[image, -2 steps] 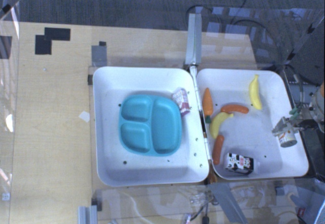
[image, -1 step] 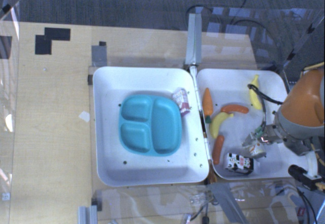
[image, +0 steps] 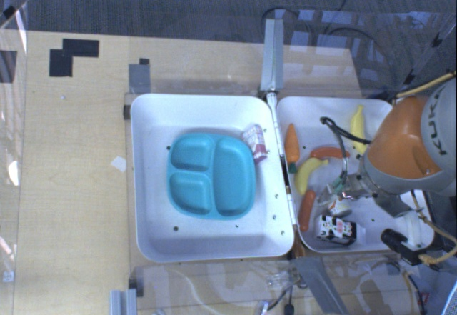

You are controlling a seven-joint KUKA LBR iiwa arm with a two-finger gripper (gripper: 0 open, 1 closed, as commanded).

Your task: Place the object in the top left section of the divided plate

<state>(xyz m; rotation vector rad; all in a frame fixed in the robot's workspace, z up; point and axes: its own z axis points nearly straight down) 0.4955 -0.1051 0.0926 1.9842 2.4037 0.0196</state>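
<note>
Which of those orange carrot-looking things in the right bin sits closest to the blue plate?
The upright carrot at the right bin's left wall, nearest the blue plate; the sausage sits lower, another further right.

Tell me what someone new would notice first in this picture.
The blue divided plate stands out, lying in the middle of the left white bin with a small wrapped packet at its upper right edge. In the right bin, the grey and orange arm hangs over a jumble of toy food: a carrot, bananas and sausages.
</note>
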